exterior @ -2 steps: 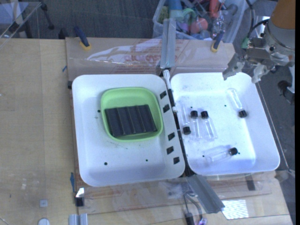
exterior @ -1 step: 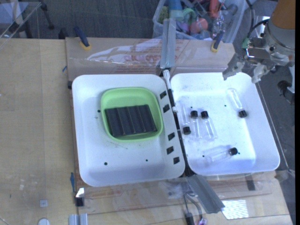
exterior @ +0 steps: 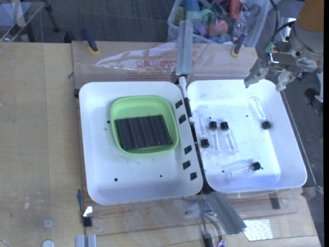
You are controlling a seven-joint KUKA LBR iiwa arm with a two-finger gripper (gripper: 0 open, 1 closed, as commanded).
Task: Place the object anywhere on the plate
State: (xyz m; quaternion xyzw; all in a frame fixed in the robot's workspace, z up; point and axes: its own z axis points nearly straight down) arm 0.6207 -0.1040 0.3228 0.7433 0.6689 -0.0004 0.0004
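Clear vial [exterior: 256, 108] lies just below-left of the gripper [exterior: 268, 79], long axis running downward-right; fingers spread wide, holding nothing.

Red lettering runs across the clear plastic sheet [exterior: 149, 60] lying on the desk [exterior: 36, 138], well to the left of the gripper [exterior: 267, 78]; it is too blurred to read. No other text, number or brand is legible.
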